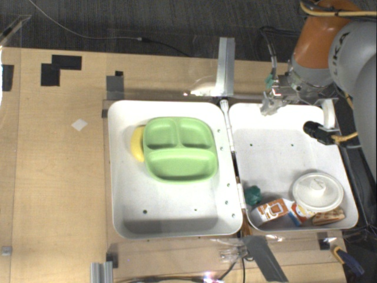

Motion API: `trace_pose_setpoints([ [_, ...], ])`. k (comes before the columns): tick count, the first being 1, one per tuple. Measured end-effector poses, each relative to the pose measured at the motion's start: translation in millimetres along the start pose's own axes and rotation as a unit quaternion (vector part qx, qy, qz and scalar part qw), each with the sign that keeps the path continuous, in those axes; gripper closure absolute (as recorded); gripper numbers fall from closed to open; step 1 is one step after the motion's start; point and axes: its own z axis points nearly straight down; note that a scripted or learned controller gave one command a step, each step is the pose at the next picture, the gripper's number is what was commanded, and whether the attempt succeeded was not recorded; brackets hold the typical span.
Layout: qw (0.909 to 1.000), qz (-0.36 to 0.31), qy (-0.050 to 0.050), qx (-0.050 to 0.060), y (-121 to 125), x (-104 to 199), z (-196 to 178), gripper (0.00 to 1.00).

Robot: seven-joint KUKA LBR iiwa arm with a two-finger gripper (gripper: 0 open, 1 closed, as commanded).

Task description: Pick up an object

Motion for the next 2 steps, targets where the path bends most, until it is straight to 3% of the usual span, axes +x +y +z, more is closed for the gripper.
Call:
trace_pose_setpoints([
  [1, 0.9999, 0.016, 0.001, 0.002, 6.9, 73.8, 2.2, 1.00],
  [2, 0.9993, 0.037, 0.000, 0.002, 1.9, 56.6, -9.6, 1.00],
])
